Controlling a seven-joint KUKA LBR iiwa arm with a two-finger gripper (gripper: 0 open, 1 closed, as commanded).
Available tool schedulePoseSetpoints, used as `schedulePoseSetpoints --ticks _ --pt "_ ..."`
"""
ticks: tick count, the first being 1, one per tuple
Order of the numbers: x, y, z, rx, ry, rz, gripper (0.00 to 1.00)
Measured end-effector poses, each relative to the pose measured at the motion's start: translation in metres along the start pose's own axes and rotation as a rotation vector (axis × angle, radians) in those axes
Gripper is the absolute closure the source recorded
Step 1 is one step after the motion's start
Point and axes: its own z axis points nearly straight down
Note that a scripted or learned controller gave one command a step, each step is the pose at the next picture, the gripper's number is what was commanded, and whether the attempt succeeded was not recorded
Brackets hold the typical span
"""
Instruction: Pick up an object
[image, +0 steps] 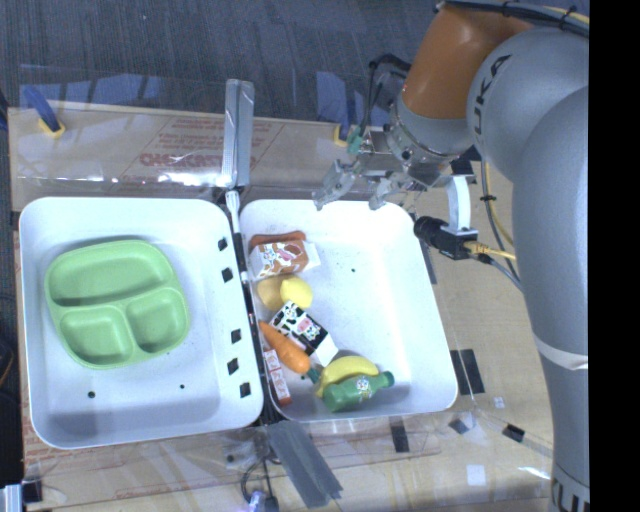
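Nearest the camera, at the near edge of the right bin, a green bottle lies on its side with a yellow banana resting against its far side. Just beyond them an orange carrot lies at a slant along the bin's left wall, touching a black-and-white cow-patterned carton. Farther still sits a yellow lemon, and beyond it a printed snack packet with red and white markings, near the bin's far left corner. All six objects cluster along the left side of the right bin; its right half is bare white floor. The left bin holds a green divided tray with three compartments, lying flat toward its left side. The gripper hangs above the far rim of the right bin, well apart from the objects, its two fingers spread with nothing between them. The grey arm with its orange band enters from the right. A grey metal strip stands at the far end of the seam between the bins.
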Motion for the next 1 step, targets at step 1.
schedulePoseSetpoints --ticks 1 --pt "-0.0219 0.004 0.1385 -0.001 0.0 0.028 0.0"
